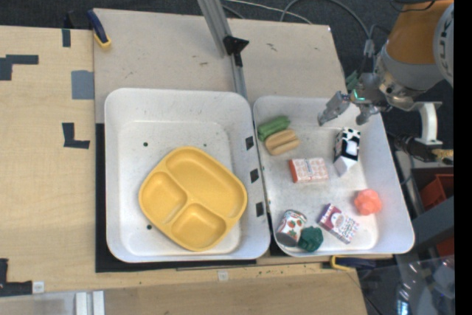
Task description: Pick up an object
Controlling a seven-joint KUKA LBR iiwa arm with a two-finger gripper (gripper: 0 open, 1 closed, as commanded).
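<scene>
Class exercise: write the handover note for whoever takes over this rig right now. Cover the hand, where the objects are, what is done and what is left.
Hand: open, holding nothing, above the right bin's far edge.
Right bin holds: black-and-white carton nearest the hand, hot dog with a green piece, red-and-white box, orange ball, a small packet, a round item and green toy.
Left bin holds the yellow divided tray.
Done: nothing picked up yet.
Left: lower, grasp an object, lift.

The surface is pale wood-toned board. Two shallow white bins sit directly on it, touching side by side: the left bin and the right bin. A blue-and-yellow clamp grips its far left corner.
</scene>
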